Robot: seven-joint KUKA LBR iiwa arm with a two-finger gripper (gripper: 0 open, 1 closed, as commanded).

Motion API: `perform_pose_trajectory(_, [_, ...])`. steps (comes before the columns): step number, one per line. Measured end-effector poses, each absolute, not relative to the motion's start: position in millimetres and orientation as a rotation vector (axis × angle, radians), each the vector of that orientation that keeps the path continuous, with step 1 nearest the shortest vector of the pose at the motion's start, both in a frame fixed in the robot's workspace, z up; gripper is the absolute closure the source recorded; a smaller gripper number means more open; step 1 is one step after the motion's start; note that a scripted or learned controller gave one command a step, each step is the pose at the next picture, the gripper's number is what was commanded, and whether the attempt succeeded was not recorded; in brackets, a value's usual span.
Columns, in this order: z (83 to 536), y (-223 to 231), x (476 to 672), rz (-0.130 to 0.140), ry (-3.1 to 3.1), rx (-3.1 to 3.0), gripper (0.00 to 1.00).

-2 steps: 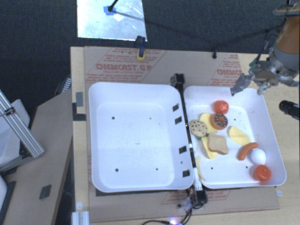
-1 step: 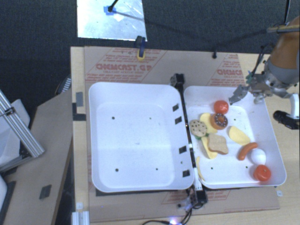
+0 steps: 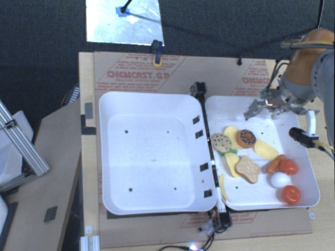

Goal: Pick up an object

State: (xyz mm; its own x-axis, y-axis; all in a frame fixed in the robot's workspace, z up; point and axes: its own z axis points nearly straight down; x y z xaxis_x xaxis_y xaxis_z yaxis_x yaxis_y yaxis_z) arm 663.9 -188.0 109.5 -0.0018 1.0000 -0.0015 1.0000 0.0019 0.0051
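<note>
Here, hand (image 3: 260,110) above right bin (image 3: 303,196), toy foods (image 3: 248,168) clustered below.

Grey arm (image 3: 325,72) with an orange band (image 3: 306,61) above the wrist. Metallic grey end effector (image 3: 261,109), thin dark cables near it. Black part sticks out lower down.

2 white bins (image 3: 152,203), 1 cookie (image 3: 221,143), 1 doughnut (image 3: 246,137), 1 bread slice (image 3: 247,169), 1 egg (image 3: 280,180), 2 tomatoes (image 3: 290,194)

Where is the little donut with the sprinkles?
The donut lies in the right bin, near its middle, between the cookie on its left and a yellow piece on its right.
</note>
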Motion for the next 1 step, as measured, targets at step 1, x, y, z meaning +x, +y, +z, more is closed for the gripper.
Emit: perform_pose_trajectory(1, [119.2,-187.8,665.1,0.006,2.222,2.211,1.0])
